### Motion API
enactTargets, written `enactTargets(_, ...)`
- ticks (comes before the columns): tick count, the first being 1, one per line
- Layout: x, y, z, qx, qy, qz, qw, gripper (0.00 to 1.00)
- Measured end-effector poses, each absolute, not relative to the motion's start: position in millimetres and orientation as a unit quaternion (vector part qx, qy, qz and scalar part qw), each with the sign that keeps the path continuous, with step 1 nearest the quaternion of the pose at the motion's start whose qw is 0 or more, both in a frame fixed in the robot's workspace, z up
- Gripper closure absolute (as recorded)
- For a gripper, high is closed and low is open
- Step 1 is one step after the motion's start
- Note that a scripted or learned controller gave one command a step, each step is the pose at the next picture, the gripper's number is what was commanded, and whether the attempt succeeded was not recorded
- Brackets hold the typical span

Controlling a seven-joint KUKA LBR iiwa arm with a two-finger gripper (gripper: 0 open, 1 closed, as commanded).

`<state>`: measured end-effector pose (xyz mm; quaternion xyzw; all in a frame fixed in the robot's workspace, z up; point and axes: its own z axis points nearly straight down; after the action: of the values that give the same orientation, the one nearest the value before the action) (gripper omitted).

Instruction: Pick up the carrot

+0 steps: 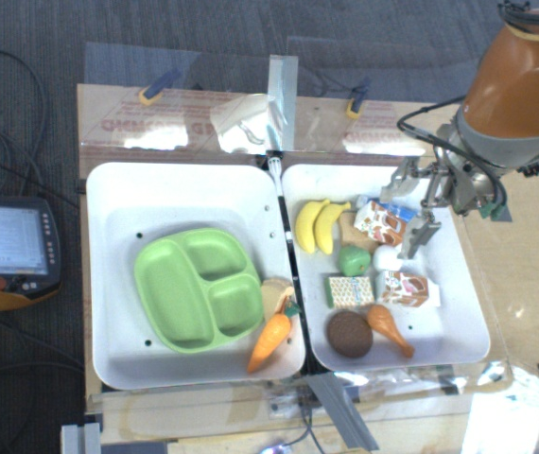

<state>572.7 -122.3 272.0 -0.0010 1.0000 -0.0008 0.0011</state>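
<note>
Gripper, metal, two-fingered, hung over the far right of the right bin with nothing visibly between its fingers, whose spread could not be told from this blurred view; printed cartons lay just beside it. Carrot, smooth tapered orange plastic with green top, lay well to the gripper's left and nearer the camera, in the left bin at the dividing wall, just beside the glossy green compartment plate; presumably awaiting approach.

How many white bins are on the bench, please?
2. The left bin holds the green tray and the carrot; the right bin holds the bananas and other toy foods.
</note>
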Motion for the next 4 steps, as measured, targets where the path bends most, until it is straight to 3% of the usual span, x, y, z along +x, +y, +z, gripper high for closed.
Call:
enactTargets(1, 492.6, -68, 181, 0.029, 1.0, 0.0009, -0.004, 0.0)
enactTargets(2, 484.3, -8, 184, 0.082, 0.997, 0.0006, 0.0, 0.0)
enactTargets(3, 485.7, -10, 193, 0.083, 0.997, -0.0007, 0.001, 1.0)
enactTargets(4, 483.8, -28, 183, 0.147, 0.989, -0.0001, -0.001, 1.0)
